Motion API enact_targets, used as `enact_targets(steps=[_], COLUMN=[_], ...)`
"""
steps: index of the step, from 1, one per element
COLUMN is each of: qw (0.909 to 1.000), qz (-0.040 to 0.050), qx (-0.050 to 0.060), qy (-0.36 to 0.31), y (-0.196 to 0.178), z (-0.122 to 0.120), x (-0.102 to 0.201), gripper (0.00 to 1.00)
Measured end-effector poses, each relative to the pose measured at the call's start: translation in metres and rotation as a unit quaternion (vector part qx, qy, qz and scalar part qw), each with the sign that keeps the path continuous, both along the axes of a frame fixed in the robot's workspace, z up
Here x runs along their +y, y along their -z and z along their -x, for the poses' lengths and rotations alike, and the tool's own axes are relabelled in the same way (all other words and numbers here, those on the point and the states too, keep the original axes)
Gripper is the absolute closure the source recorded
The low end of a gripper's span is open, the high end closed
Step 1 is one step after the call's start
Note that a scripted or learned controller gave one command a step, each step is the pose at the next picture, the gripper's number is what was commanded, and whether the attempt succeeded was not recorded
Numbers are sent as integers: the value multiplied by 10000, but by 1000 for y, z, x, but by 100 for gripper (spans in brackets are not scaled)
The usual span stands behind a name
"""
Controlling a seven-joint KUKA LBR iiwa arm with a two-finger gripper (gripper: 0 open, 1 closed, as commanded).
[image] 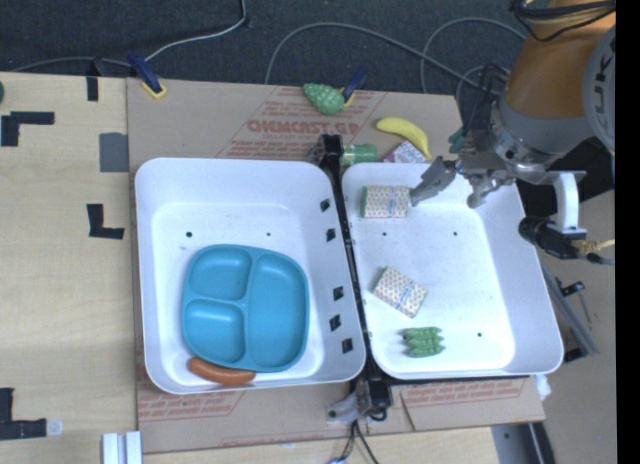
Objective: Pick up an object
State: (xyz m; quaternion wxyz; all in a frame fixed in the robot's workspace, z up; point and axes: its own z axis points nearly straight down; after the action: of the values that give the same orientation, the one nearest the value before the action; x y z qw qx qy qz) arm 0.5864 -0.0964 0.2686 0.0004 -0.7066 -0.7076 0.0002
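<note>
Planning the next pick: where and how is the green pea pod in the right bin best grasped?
Probably the pea pod across its narrow width at mid-length, coming straight down. It lies flat, long axis running left to right, apart from the patterned block and the bin's front wall.

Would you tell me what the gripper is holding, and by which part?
Nothing: the open gripper hangs over the right bin, its fingers bare.

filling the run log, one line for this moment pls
phase: approach | gripper: open, nothing held, over right bin far edge | nearest: patterned block
</note>
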Motion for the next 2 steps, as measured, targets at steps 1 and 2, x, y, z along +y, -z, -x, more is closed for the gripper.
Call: enact_targets(steps=[1, 2], qw=[10000, 10000], qz=[-4, 1], qx=[26, -12], qy=[7, -2], y=[161, 183], z=[-13, -55], x=[-8, -1], gripper=[0, 0])
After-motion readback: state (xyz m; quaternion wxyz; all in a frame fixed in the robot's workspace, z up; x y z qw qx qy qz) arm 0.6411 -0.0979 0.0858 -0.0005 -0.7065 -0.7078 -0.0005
